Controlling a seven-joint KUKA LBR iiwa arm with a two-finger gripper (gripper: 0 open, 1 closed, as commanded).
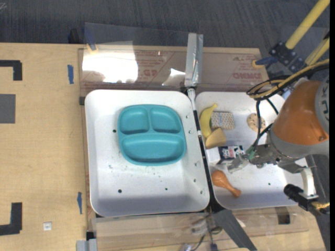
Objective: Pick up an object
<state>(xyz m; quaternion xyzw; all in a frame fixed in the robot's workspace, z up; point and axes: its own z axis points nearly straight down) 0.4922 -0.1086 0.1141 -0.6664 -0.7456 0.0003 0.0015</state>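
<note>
Camera view, from above and at a slant: my arm (301, 119) reaches in from the right, its orange band over the right bin (272, 190). My claw (242, 160) sits low in that bin, just right of a small dark-and-white packet (229, 152). Whether the claw is wide, narrow or gripping anything I cannot tell, since the wrist hides most of it and the tip is a blur of grey metal.

All candidate objects lie in the right bin, crowded toward its left wall, probably because that is where loose items slide and settle. A banana (207, 120) stands along the divider at the far left, with a yellowish wedge-shaped piece (216, 138) touching its near end. A checkered pad, likely a sponge (223, 120), lies just right of the banana. A small tan round item (254, 122) rests farther right, partly behind my cables. An orange drumstick-shaped toy (225, 182) lies nearest the camera, close to the left wall.

The left bin (99, 156) holds a teal divided plate (152, 134), centred and flat, well apart from my claw.

By my judgement the packet is the object nearest to hand, so it is the likely target. Its flat, low shape may let the claw slip off rather than close around it.
</note>
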